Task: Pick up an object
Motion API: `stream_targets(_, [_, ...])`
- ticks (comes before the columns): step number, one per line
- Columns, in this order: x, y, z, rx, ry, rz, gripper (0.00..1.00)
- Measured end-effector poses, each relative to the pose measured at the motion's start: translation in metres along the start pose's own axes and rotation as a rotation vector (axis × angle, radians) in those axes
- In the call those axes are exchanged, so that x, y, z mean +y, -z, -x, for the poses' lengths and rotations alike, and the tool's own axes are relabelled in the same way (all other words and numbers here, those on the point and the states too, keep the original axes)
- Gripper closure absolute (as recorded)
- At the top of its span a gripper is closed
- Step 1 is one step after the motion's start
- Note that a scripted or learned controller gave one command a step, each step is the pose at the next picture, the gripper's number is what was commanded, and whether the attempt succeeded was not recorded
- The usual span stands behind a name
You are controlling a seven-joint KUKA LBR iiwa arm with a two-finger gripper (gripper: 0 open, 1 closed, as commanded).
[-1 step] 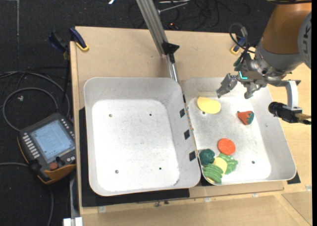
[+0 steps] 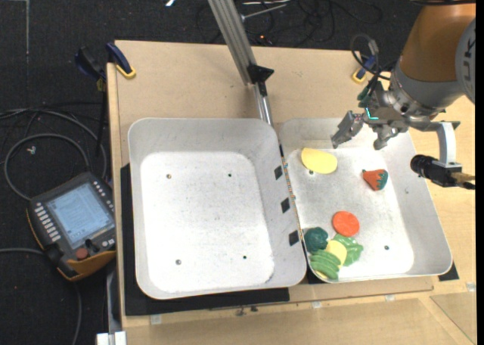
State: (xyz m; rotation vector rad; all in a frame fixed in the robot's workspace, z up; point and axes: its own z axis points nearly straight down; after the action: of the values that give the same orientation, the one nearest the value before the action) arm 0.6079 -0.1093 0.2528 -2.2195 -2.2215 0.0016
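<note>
My gripper (image 2: 366,133) hangs open over the back of the right bin (image 2: 423,207), with nothing between its two dark fingers. Below and to its left a flat yellow piece (image 2: 319,161) lies on the bin floor. A small red and green strawberry-like toy (image 2: 375,178) sits just in front of the gripper. Nearer the front lie an orange disc (image 2: 346,223) and a cluster of green and yellow toy vegetables (image 2: 330,250) in the bin's front left corner.
The left bin (image 2: 151,207) stands beside the right one, their rims meeting at the middle (image 2: 286,192). A metal pole (image 2: 231,22) slants over the bench at the back. A teach pendant (image 2: 72,219) lies on the floor at left. Clamps (image 2: 117,60) grip the bench's back corners.
</note>
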Motion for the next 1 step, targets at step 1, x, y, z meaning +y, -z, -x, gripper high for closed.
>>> stream_targets(1, [-0.0023, -0.0435, -0.0007, 0.000, -0.002, -0.003, 0.00])
